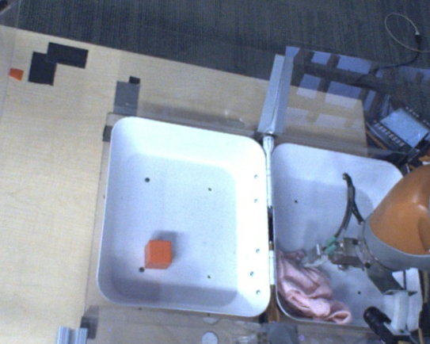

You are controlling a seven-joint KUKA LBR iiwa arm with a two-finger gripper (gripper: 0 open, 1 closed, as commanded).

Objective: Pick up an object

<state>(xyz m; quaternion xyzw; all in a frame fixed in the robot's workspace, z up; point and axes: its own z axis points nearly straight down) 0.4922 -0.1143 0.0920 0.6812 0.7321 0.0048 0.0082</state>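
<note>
Nearest you, at the bench's (34, 204) front edge, sit small grey metal brackets (71, 340) under the left bin's front-left corner. Moving right, you meet the left bin (124, 194), a shallow white tray; in it an orange block (159, 254) lies alone near the front-left corner, well apart from the walls. Cross the divider where the two rims touch and you reach the right bin (310, 181). A crumpled pink cloth (305, 289) is bunched against its front-left corner (part of it rides up the front wall). The gripper (330, 251) hangs just above the cloth's back edge, reaching in from the right below the orange band (409, 212) of the arm. Whether the gripper is spread or pressed together, you cannot tell; nothing is seen lifted by it.
</note>
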